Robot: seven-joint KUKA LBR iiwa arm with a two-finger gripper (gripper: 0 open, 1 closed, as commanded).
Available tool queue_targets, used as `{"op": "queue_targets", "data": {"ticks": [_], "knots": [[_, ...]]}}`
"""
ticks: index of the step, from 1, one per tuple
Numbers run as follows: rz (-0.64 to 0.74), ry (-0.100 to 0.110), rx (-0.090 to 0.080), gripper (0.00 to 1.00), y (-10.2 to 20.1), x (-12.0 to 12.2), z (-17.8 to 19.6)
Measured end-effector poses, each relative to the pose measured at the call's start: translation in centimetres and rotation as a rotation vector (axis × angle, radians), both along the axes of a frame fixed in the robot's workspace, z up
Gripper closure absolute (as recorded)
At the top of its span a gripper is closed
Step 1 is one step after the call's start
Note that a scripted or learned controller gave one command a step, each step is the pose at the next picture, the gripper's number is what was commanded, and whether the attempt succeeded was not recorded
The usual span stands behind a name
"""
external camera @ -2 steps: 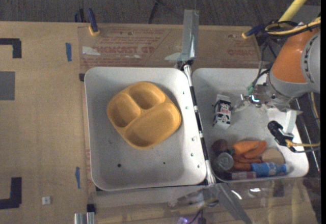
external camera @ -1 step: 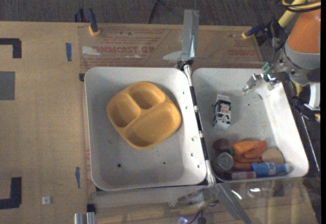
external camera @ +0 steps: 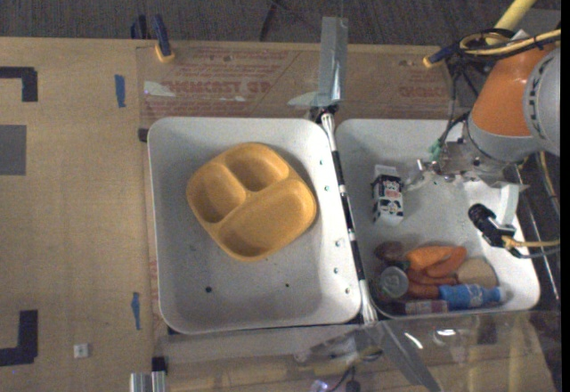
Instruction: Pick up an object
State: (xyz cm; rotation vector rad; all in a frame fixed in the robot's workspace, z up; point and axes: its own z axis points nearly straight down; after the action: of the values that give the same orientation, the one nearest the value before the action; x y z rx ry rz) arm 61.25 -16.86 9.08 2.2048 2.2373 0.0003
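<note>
Beside jaws (external camera: 426,169): small black-white carton (external camera: 387,196), upright.

High fixed camera, slanting down over both bins (external camera: 169,230), bench-wide.

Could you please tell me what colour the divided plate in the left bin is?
The three-compartment plastic plate is yellow-orange, per the camera view.

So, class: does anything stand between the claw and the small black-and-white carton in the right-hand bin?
Nothing visible does. The claw hangs just right of the small black-and-white carton, with bare white bin floor between them.
</note>
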Motion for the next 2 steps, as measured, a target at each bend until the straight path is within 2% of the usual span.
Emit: {"op": "queue_targets", "data": {"ticks": [1, 2], "knots": [[-0.159, -0.001, 0.012, 0.00, -2.7, 1.9, 0.6], [-0.373, -0.005, 0.006, 0.00, -4.1, 1.9, 2.6]]}}
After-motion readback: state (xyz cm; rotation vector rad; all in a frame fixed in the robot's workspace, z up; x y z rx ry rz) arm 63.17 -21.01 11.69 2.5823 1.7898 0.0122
